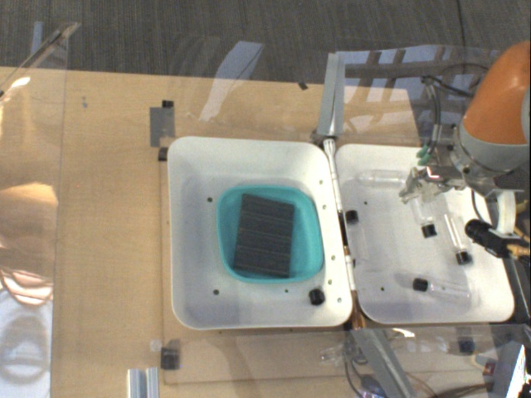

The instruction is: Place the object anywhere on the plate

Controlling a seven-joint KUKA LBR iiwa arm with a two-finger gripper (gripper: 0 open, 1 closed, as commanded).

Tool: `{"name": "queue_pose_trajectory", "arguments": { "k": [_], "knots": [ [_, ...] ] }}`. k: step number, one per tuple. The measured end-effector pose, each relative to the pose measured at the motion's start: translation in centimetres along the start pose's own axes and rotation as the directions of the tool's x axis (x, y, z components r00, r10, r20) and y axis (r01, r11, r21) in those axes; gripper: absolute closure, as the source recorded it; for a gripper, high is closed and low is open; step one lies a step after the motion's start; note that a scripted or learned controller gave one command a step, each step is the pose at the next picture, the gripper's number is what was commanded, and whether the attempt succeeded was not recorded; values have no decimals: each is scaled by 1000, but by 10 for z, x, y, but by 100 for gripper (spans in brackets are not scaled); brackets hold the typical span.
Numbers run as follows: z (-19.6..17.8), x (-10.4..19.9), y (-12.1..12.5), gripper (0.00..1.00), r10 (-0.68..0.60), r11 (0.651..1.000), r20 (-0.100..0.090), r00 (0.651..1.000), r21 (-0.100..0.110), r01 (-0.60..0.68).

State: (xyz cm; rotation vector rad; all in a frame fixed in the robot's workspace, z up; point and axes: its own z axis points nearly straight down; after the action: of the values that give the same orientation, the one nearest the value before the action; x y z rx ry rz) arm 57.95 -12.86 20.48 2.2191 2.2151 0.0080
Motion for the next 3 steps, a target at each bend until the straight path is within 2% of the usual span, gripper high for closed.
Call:
{"name": "queue_pose_trajectory", "arguments": {
  "k": [1,2,3],
  "knots": [
    [0,0,0,0,0,1000,0,1000,0,0],
    [-100,-35,50,0,-21,1000,3,1000,-4,21],
    [-129,-75,-8,0,191,982,3,982,-3,-191]
  ]
}}
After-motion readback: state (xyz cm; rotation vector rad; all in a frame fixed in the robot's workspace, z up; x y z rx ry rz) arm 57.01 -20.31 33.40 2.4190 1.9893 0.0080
